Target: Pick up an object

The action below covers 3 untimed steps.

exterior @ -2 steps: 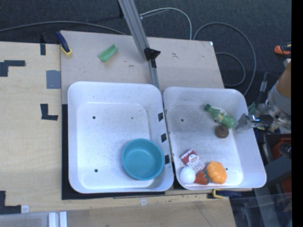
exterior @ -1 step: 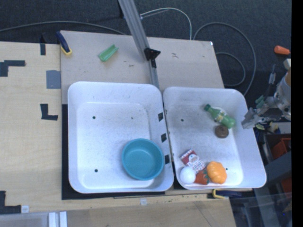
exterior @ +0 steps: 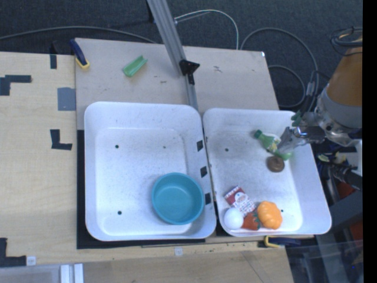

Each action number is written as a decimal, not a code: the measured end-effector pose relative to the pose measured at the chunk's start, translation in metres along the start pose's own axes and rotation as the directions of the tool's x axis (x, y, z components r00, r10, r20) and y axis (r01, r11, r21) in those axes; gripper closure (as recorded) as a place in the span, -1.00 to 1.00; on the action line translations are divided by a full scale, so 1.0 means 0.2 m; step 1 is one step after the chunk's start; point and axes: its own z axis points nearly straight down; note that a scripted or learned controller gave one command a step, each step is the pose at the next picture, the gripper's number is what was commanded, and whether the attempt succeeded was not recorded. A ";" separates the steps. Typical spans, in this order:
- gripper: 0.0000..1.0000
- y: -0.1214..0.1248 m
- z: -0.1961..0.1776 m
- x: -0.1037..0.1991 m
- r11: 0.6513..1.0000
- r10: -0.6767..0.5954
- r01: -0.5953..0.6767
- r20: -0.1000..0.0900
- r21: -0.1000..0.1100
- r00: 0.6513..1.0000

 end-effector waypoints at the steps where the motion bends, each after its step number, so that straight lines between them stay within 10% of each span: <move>1: 1.00 0.06 0.08 0.27 1.000 0.001 -0.001 0.000 0.002 1.000; 3: 1.00 0.24 0.16 0.82 1.000 0.001 -0.001 0.000 0.002 1.000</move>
